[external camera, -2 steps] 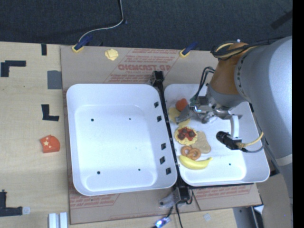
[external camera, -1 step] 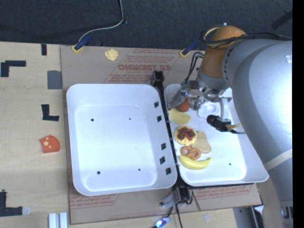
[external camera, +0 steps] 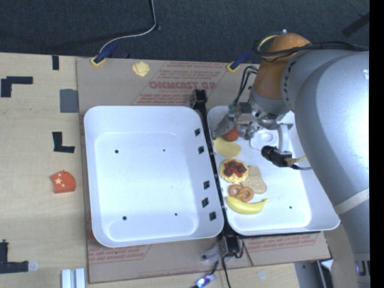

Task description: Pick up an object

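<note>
The gripper hangs low over the far left part of the right bin, close to the divider where the two bins meet. Whether it is released or clenched cannot be told from this angle, since the wrist and its cabling cover much of it.

All the small things lie in the right bin, in a loose column running toward the near rim from the gripper. Just beneath its tip sits a small orange-red piece, seemingly touching it or nearly so, and right beside that, on the near side, a pale yellow rounded piece. Whether either one is between the gripper's parts cannot be made out.

Nearer the camera than these lies a round pastry with a dark red topping, with a flat beige piece against its right side. Closer still is a brown pretzel, and nearest the rim a yellow banana, curved and lying flat, well apart from the gripper.

The left bin stands beside the right bin. Left of it, on the bench, rests a red block.
</note>
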`<state>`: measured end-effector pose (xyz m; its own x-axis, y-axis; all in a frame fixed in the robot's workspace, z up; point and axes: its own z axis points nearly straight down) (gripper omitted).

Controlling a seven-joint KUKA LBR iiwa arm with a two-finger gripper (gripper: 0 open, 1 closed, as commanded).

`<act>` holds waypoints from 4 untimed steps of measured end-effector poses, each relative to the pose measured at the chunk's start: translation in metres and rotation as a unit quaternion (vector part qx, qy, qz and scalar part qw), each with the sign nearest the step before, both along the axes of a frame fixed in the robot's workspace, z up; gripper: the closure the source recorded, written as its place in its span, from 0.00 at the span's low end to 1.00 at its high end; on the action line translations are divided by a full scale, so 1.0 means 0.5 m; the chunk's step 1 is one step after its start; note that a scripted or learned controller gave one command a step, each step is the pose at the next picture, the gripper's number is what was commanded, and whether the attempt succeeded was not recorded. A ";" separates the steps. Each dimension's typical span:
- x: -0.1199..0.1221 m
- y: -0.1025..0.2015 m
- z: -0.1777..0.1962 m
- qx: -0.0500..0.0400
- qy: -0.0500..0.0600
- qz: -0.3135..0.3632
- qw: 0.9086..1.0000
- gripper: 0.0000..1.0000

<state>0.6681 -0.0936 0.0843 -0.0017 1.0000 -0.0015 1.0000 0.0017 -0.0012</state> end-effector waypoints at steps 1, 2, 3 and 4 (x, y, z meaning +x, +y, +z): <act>0.000 0.000 0.000 0.000 0.000 0.000 1.000 0.00; 0.000 -0.004 0.000 0.000 0.000 0.000 1.000 0.00; 0.000 -0.001 0.000 0.000 0.000 0.000 1.000 0.00; 0.000 -0.001 0.000 0.000 0.000 0.000 1.000 0.00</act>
<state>0.6680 -0.0943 0.0842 -0.0015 1.0000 -0.0017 1.0000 0.0015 -0.0016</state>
